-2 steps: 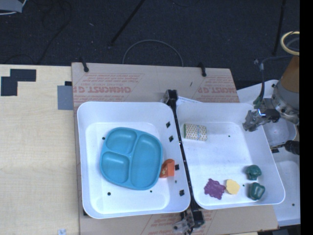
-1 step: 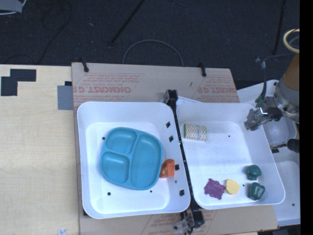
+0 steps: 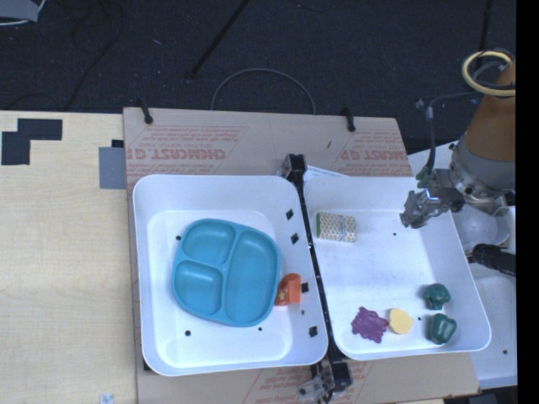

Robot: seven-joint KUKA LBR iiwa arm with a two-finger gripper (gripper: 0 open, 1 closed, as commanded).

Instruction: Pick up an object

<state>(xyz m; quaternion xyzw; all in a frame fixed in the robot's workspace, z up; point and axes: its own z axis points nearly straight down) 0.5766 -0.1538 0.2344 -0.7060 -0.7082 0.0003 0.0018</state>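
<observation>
Sponge [image 3: 336, 226], patterned, is lying near the right bin's [image 3: 472, 268] far edge, well left of my gripper [image 3: 414, 213], hovering at the far-right corner, finger state unclear.

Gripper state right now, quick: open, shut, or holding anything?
Gripper: at the right bin's upper right edge, nothing visibly held; open or closed cannot be told.
</observation>
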